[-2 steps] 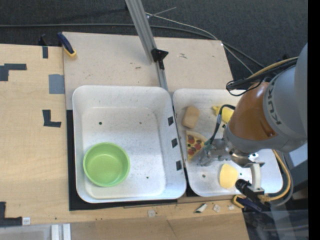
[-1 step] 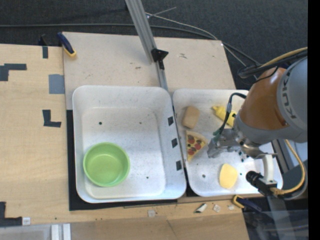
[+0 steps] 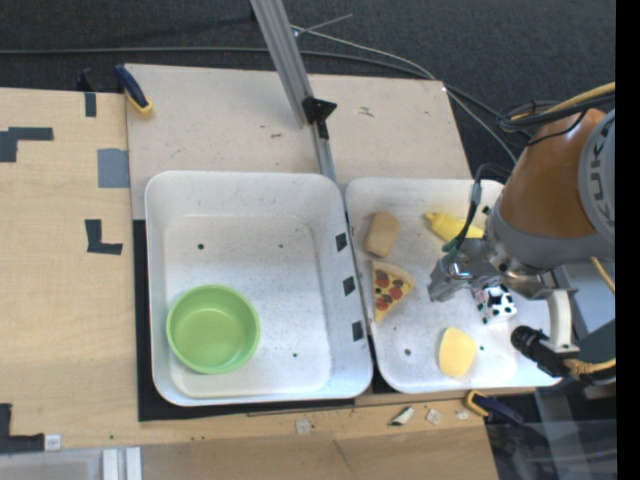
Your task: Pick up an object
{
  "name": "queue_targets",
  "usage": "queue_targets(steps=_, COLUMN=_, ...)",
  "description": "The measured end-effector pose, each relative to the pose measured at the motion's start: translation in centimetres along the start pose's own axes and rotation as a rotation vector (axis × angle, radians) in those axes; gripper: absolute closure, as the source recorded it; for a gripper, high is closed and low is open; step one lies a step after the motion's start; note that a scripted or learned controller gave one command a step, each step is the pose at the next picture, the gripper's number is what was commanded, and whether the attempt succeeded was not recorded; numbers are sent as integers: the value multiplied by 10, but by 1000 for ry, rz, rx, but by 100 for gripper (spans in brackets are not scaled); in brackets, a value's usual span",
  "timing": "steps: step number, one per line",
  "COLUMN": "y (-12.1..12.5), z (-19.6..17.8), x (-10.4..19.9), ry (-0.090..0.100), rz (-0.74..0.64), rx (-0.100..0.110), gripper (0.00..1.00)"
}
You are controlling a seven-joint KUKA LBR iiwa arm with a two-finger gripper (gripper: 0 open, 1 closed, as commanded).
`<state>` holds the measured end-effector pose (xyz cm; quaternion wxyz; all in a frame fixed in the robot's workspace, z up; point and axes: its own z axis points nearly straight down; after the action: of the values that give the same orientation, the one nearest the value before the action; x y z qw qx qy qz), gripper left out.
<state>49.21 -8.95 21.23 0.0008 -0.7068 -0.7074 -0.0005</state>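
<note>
nearest the camera, low in the left bin (image 3: 160, 268), a green bowl (image 3: 213, 328) sits upright at about 7 o'clock of that bin's floor, close to its near rim.

at a similar depth in the right bin (image 3: 400, 373), a pale yellow rounded piece (image 3: 457, 352) lies at about 5 o'clock, near the front rim. just beyond it, toward 3 o'clock, a small black-and-white speckled object (image 3: 499, 303) shows under the arm's wrist.

a toy pizza slice (image 3: 388, 289) lies at 9 o'clock of the right bin, against the wall shared with the left bin, its tip pointing toward the camera. the gripper (image 3: 447, 280) hangs over the middle of the bin, between the slice and the speckled object; whether it is wide or narrow cannot be told, and nothing is seen in its grasp.

farther back, a tan bread-like lump (image 3: 380, 234) rests at 11 o'clock, just beyond the slice. a bright yellow object (image 3: 446, 226) lies at 1 o'clock, partly hidden by the grey arm (image 3: 550, 198).
</note>
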Motion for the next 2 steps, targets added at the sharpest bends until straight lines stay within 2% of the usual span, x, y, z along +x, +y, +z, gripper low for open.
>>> queue_targets(steps=2, y=27, z=4, x=115, ry=-1, rz=-6, rx=5, gripper=100)
